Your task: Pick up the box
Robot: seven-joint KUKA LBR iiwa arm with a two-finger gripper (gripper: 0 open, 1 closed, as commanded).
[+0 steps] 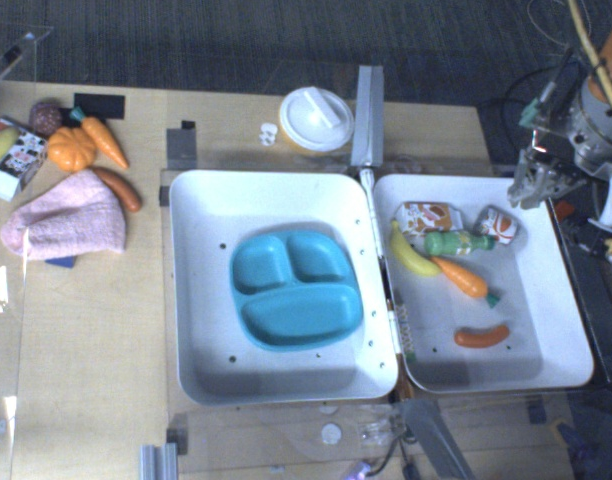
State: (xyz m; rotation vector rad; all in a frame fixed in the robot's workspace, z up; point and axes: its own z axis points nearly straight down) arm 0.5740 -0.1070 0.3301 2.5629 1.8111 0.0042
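Gripper (531, 190) hangs at the far right corner of the right bin (571, 363), just above its rim, and whether it is spread or pressed together I cannot tell, since it is small and blurred against the dark floor; nothing shows between its tips. Taking the right bin as the landmark, the box (429, 215) lies inside it near the far left corner, a small carton with a red and white print, lying flat. The step in hand looks like the approach, with the grasp not yet begun. To do it well, the arm should probably travel leftward along the far wall of the bin, come down squarely over the carton and close across its narrow sides.

Crowding is the trouble. A green bottle (458, 242) lies touching the box on its near side, a yellow banana (412, 256) curves just beside it toward the left wall, and a small can (497, 226) sits between the box and the gripper, right on the path. An orange carrot (460, 278) lies near the middle and a sausage (481, 337) well apart toward the near wall. Left of this bin, the other bin (201, 358) holds a blue divided tray (296, 288)
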